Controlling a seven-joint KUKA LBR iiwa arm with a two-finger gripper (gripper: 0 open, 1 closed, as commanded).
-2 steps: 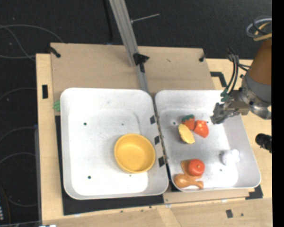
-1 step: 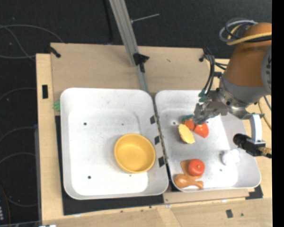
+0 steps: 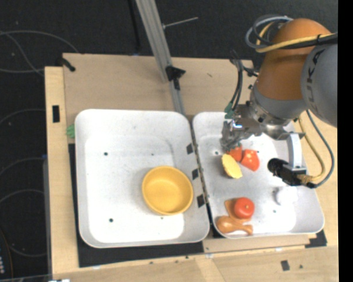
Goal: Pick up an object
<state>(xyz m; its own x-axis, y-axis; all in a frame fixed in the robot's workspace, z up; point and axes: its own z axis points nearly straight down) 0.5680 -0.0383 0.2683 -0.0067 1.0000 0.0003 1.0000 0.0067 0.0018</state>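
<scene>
Hand over right bin, four small items, one yellow bowl left.

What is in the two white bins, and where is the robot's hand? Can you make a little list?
left bin: one yellow bowl, upright, near the bin's right wall
right bin: yellow piece, red piece, red tomato-like ball, tan-orange piece by the front wall
end effector: low over the right bin, just above the yellow and red pieces
held item: none seen
arm: reaches in from the right
</scene>
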